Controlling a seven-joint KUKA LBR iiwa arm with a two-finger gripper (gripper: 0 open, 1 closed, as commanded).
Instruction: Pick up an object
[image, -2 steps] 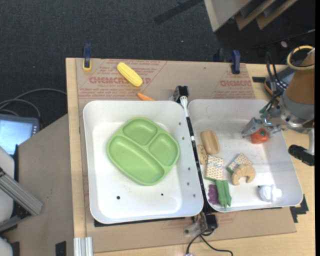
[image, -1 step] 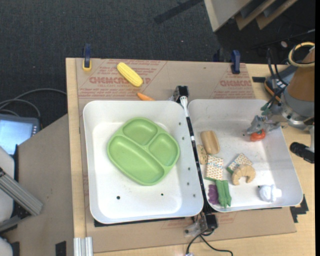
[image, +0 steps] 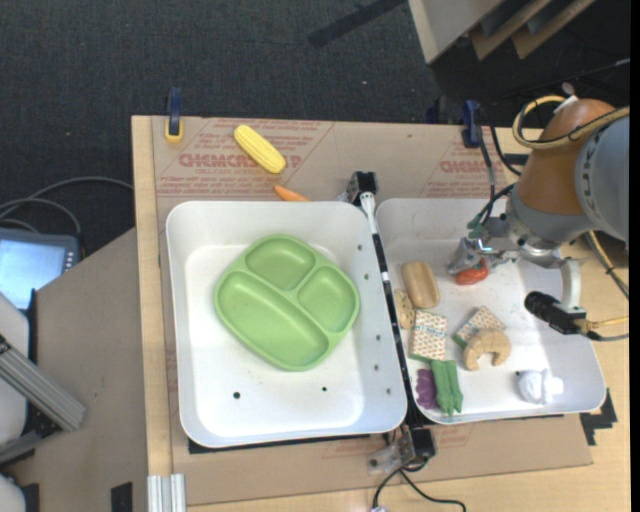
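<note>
My gripper (image: 470, 256) is low over the upper middle of the right bin (image: 590, 372), reaching in from the right under the orange-banded wrist. A small red object (image: 473, 271) lies directly at its tip, touching or nearly touching it. To its left lies a tan bread roll (image: 420, 283). Below are two patterned squares (image: 430, 335) (image: 486, 320), a tan bitten cookie (image: 488, 348), a purple and green vegetable piece (image: 441, 385) and a white crumpled object (image: 536, 385).
The left bin (image: 190, 330) holds a green divided plate (image: 287, 300). A yellow corn cob (image: 259, 148) and an orange carrot tip (image: 291, 194) lie on the board behind it. A black plug with a yellow cable (image: 553, 311) hangs over the right bin's right side.
</note>
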